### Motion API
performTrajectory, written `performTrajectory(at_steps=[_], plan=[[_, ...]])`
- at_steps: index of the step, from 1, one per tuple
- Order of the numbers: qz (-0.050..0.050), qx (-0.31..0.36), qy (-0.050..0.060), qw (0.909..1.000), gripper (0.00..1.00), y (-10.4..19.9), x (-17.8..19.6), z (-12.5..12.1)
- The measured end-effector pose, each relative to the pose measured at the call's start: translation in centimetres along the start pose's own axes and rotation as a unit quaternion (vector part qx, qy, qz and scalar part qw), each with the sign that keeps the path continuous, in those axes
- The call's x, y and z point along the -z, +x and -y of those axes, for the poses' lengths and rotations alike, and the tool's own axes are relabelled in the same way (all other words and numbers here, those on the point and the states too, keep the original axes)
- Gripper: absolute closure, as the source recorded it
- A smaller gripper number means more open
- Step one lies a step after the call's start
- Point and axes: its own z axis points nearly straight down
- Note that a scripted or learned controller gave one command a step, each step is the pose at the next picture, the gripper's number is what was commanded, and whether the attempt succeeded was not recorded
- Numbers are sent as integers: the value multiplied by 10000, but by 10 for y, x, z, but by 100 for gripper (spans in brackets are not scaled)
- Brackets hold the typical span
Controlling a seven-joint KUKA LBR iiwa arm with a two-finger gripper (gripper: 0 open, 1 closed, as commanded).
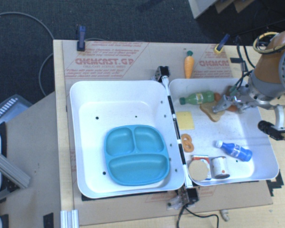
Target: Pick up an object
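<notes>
End effector (226, 103) beside green bottle (197, 98), over tan slice (210, 112).

Red print reading "CHEMCAST GP" stands on the board (104, 61) under the bins, well left of the gripper (226, 102); a partial repeat lies just above it; smaller lines unreadable.

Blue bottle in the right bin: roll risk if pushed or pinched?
Likely yes. The blue bottle lies on its side on the bin floor, so a sideways nudge would probably roll it. It looks like smooth plastic, possibly slippery between fingers. Probably light, judging by its small toy-like look.
</notes>
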Motion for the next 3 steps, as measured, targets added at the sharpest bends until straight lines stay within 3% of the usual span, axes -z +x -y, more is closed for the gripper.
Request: performTrajectory(at_steps=[1,2,3], plan=[[-36,8,14,10000,0,-7,1,55],[-2,-12,13,10000,0,52,1,133],[2,-6,-15,10000,0,98,1,50]])
